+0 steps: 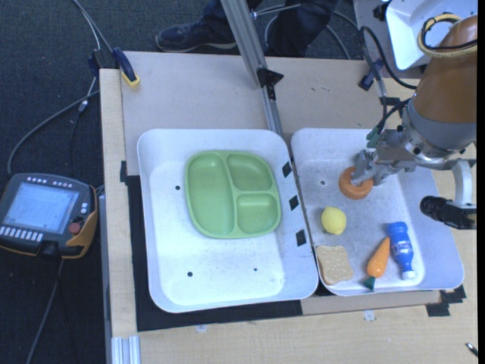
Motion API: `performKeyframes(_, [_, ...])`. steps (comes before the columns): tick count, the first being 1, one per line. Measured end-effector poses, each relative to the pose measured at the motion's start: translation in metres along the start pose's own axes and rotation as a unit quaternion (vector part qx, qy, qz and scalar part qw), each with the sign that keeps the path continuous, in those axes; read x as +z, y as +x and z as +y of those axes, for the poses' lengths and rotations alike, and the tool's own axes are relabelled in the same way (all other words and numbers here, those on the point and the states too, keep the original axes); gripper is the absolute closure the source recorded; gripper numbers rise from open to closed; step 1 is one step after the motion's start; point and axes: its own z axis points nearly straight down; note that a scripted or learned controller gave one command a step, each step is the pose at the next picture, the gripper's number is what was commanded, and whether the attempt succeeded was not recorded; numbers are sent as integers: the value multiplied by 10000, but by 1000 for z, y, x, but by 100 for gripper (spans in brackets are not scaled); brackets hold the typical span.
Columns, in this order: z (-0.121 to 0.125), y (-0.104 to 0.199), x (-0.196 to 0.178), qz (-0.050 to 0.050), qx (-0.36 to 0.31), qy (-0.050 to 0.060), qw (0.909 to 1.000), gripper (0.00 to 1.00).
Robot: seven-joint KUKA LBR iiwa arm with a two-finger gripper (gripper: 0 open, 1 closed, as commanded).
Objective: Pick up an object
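In the right bin (432, 279) lie an orange round object (353, 186), a yellow lemon (333, 220), a slice of bread (334, 264), a carrot (377, 258) and a blue bottle (401, 249). My gripper (371, 167) hangs low over the upper right edge of the orange round object, touching or nearly touching it. The grey wrist and the orange band of the arm (447, 74) cover the bin's far right corner. The other items lie apart from the gripper, toward the bin's front.
The left bin (163, 279) holds a green divided plate (232, 193). A slanted metal pole (250, 36) runs down to the gap between the bins. A teach pendant (45, 214) lies off the bench at left. Cables hang near the arm at right.
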Motion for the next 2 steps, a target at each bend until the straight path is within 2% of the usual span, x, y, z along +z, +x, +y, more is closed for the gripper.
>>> performKeyframes(2, [22, 103, -8, -5, 3, -10, 10000, 100])
